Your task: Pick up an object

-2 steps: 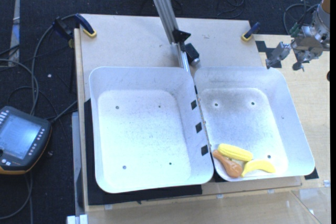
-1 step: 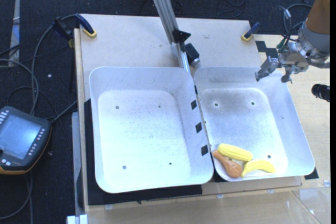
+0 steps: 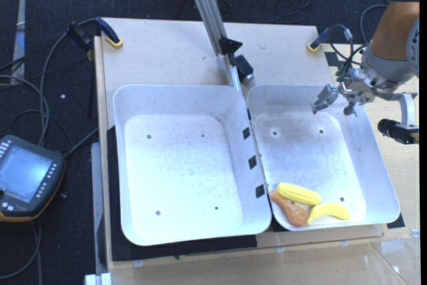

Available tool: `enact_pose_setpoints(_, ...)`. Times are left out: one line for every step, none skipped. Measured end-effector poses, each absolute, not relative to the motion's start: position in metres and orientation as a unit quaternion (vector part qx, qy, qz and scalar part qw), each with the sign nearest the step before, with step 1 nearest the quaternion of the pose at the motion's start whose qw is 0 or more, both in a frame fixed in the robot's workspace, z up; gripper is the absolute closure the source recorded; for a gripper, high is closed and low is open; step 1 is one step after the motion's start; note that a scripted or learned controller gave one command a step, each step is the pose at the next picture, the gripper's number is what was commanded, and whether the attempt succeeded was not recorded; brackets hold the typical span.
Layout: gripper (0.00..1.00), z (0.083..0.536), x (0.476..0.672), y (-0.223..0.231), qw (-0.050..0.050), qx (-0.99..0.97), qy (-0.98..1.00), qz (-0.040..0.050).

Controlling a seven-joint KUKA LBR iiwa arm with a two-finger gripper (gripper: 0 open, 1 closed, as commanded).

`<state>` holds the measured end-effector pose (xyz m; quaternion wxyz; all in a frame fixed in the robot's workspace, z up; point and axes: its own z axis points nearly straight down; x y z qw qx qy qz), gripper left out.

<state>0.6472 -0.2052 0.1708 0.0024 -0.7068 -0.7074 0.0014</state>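
Nearest the camera, well below the pincer (image 3: 337, 102), two yellow toys (image 3: 299, 193) and an orange one (image 3: 291, 209) lie bunched in the right bin's (image 3: 373, 163) front corner. Farther back, that pincer hangs spread and empty: still the approach, so next it must travel forward and descend.

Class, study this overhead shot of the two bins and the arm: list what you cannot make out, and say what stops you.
- Arm: camera view, cut off by the right edge.
- Orange piece: partly under the yellow corn-like piece, exact kind too small to tell.
- Yellow banana-like piece: touching the orange one or just beside it, too small to tell.
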Motion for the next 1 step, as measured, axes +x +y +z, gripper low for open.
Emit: enact_pose_setpoints(0.0, 0.1073, 0.6444, -0.2064, 0.002, -0.707, -0.707, 0.0015)
